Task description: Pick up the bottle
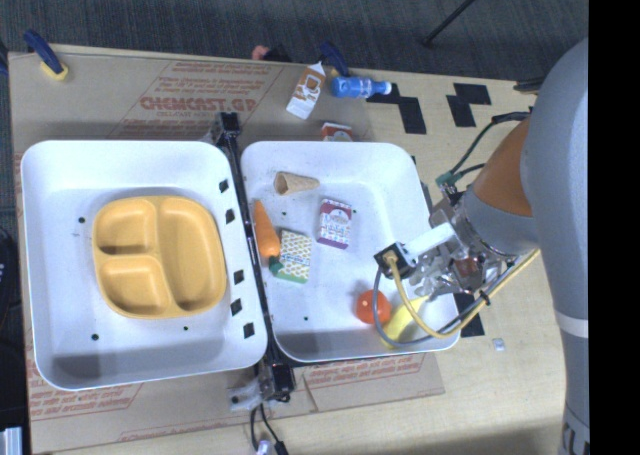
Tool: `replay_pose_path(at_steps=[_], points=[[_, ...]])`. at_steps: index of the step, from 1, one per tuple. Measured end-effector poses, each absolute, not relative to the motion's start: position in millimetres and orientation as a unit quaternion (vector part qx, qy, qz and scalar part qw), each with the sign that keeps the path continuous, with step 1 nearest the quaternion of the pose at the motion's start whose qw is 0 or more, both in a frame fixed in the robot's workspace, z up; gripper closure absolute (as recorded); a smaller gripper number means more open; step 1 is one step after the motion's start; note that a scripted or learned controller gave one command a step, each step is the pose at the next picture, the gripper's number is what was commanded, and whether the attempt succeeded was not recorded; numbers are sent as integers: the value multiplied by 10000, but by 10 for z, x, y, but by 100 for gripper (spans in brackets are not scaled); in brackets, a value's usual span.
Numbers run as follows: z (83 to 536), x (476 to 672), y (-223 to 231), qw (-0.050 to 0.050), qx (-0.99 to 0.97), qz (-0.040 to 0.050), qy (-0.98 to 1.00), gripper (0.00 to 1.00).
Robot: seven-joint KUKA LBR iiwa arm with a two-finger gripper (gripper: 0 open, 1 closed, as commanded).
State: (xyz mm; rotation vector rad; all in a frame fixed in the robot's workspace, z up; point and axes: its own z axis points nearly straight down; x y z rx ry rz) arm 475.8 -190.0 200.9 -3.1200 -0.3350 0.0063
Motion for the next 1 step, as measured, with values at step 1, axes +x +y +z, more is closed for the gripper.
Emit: replay_pose_path(at_steps=[1], points=[[2213, 4762, -1791, 21, -9929, 13, -1192, 100]])
